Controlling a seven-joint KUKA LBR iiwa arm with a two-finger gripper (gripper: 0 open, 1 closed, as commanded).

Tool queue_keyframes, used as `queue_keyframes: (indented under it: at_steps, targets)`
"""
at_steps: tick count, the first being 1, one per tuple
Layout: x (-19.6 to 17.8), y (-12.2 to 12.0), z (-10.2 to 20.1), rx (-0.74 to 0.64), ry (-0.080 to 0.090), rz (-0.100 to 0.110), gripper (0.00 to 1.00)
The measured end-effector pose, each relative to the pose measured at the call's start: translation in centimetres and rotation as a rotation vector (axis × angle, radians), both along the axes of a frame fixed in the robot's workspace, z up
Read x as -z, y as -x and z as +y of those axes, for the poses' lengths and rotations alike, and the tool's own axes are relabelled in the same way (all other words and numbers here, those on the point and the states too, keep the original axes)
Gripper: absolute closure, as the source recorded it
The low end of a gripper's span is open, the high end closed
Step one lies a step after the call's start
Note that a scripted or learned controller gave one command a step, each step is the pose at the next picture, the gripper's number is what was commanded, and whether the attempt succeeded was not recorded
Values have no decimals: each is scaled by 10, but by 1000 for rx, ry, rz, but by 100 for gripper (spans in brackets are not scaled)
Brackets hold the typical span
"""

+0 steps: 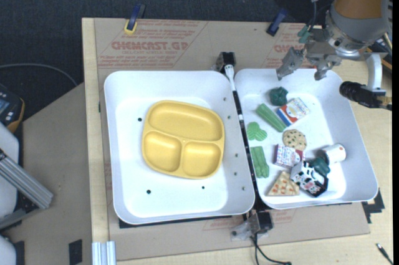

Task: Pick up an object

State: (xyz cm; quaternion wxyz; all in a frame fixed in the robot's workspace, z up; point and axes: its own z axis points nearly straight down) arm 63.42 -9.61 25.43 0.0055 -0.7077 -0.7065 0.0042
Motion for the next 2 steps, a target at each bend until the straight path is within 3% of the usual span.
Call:
queue_keyframes:
  at_steps: [1, 2]
  targets:
    - [-7, -2, 0, -2, 1, -13, 0]
    - [49, -11, 0, -2, 1, -7, 0]
